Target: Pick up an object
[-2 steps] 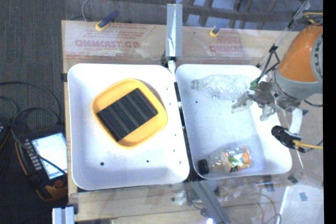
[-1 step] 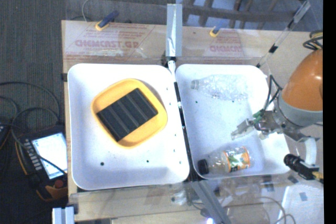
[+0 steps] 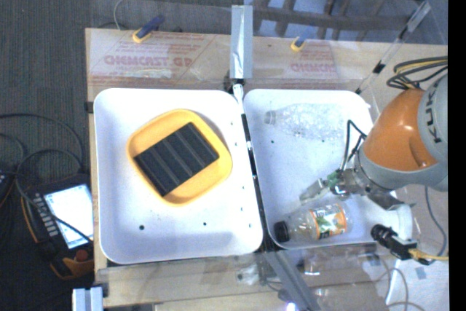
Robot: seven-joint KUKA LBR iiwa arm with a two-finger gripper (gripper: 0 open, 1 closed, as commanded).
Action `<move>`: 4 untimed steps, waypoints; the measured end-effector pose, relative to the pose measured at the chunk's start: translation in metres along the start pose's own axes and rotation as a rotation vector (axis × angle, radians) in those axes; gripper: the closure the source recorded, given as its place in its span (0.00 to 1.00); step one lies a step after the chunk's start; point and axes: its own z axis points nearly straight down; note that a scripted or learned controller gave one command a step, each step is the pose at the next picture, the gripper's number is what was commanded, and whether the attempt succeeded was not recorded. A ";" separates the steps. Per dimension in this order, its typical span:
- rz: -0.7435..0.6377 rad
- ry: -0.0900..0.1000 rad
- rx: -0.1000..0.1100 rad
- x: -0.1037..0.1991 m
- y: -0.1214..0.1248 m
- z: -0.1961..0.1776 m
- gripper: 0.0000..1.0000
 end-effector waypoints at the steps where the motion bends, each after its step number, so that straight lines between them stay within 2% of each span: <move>1: -0.030 -0.002 -0.006 -0.019 0.074 0.001 0.00; 2: 0.064 0.004 0.012 -0.004 -0.003 -0.042 0.00; 3: -0.046 0.003 0.004 -0.004 -0.001 0.000 0.00; 4: -0.046 0.004 -0.003 -0.003 0.002 -0.010 1.00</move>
